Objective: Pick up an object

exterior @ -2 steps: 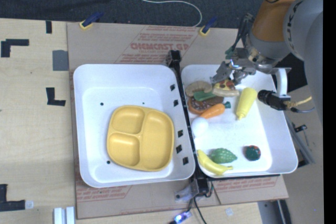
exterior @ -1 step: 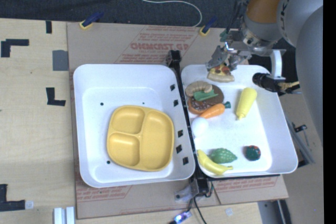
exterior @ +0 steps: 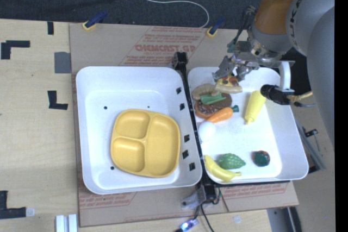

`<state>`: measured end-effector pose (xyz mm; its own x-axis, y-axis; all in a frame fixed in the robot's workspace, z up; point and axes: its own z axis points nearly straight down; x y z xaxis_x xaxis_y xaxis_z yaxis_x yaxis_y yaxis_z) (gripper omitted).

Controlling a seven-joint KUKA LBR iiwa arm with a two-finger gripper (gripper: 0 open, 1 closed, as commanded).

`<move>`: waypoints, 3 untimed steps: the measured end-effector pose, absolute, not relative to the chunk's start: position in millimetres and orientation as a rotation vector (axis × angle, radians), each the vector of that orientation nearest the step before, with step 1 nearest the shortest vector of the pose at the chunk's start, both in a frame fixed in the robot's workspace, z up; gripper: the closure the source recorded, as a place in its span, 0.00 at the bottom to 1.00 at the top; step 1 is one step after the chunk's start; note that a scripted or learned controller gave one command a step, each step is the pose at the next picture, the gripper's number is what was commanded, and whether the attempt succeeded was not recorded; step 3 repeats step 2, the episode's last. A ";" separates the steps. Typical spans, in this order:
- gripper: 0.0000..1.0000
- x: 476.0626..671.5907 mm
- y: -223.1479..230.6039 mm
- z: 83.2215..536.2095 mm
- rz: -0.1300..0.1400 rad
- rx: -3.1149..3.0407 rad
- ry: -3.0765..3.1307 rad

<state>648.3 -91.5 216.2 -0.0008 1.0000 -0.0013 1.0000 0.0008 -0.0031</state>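
One hand (exterior: 231, 74) over right bin (exterior: 283, 144), small toy food (exterior: 228, 84) touching its fingertips, grip unclear.

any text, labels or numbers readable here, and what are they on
Red print on the cardboard sheet under the two bins, above the left bin: too blurred to read; it appears upside down from this view.
More red print shows on the cardboard strip along the front edge, below the right bin: too small to read.
No readable text on the yellow tray, the toy foods, or the gripper.
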 end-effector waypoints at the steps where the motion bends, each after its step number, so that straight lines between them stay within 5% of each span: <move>1: 1.00 660.5 -91.6 232.4 0.001 -2.219 -2.225; 3: 1.00 644.5 -87.7 222.3 0.005 -2.220 -2.221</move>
